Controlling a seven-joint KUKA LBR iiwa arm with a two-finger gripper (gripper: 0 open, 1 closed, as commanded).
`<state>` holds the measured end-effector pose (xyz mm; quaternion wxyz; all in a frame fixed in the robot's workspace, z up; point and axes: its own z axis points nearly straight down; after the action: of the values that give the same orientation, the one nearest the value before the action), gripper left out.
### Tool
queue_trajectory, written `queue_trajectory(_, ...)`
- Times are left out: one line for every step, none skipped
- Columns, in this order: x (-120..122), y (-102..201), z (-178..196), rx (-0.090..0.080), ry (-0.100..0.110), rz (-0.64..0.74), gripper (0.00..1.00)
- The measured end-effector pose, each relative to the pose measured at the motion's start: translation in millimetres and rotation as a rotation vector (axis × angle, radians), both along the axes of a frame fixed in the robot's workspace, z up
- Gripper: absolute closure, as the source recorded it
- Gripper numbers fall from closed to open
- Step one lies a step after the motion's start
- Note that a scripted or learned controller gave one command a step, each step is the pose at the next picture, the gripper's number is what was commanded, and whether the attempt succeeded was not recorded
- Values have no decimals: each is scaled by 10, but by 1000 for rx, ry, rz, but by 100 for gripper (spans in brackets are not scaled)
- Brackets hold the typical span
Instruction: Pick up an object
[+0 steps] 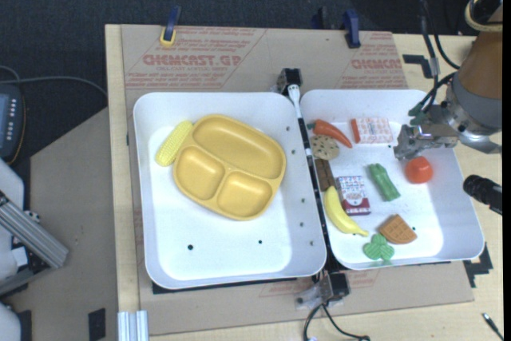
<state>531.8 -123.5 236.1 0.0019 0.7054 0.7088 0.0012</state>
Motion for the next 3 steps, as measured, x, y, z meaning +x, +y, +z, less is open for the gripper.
queue_trajectory(359, 408, -135, 1, 1, 1, 100)
queue_trajectory(852, 803, -113, 2, -1, 1, 100)
queue_trajectory(1200, 1200, -6, 2, -2, 1, 100)
